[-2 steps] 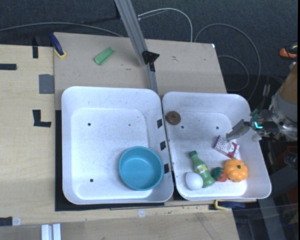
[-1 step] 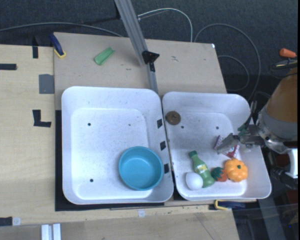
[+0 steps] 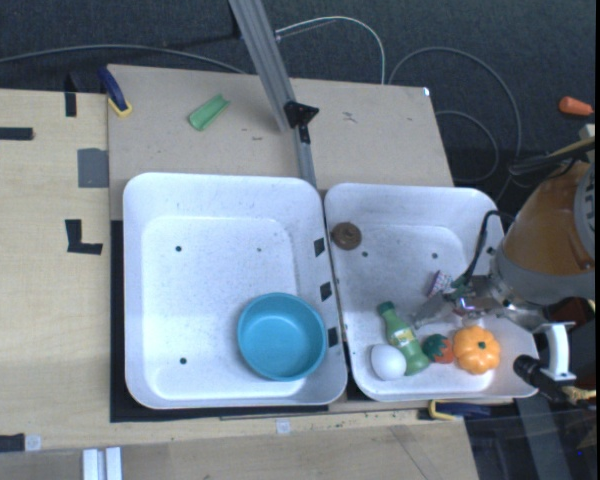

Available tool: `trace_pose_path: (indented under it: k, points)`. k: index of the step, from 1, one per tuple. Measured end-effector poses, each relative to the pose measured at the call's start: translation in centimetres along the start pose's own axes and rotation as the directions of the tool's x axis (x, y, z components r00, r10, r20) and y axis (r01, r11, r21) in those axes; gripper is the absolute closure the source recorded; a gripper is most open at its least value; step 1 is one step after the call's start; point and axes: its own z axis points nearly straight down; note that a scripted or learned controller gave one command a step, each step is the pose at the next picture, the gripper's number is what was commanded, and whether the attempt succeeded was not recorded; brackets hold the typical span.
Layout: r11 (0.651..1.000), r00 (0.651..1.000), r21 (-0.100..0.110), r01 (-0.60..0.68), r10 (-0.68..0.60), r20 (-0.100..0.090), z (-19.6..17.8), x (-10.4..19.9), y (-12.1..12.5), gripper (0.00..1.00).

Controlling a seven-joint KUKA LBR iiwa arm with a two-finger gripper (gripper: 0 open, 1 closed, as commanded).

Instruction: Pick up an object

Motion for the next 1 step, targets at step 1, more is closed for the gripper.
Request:
trace_pose_path:
  k: [1]
  points:
    - [1.000,1.000,-0.008,0.000,0.001,0.004,2.43,0.02,0.04,0.00]
